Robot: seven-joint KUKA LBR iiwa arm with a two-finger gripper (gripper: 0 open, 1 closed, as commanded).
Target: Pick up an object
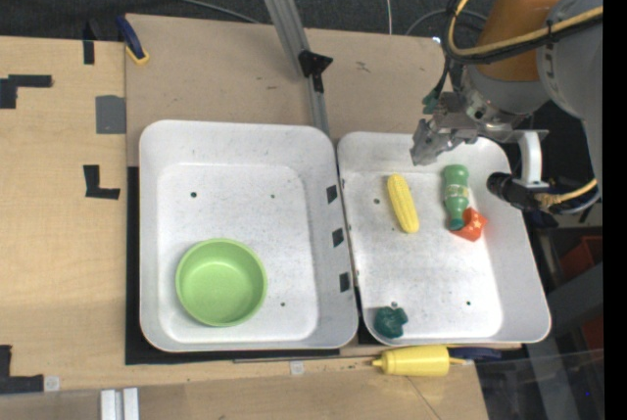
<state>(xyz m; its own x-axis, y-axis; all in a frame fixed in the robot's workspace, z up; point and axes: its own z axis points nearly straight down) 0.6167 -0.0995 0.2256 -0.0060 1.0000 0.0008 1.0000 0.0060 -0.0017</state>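
In the right bin [431,281] lie a yellow corn cob [402,203], a green and orange-red toy vegetable [458,201], and a small dark green piece [391,321] at the front edge. My gripper [428,145] hangs over the bin's far rim, above and between the corn and the green toy, touching neither. Nothing shows between its tips.
The left bin [235,163] holds a light green bowl [221,281] at its front left. A yellow bottle [416,361] lies on the bench just outside the right bin's front edge. A slanted metal pole [284,7] crosses behind the bins.
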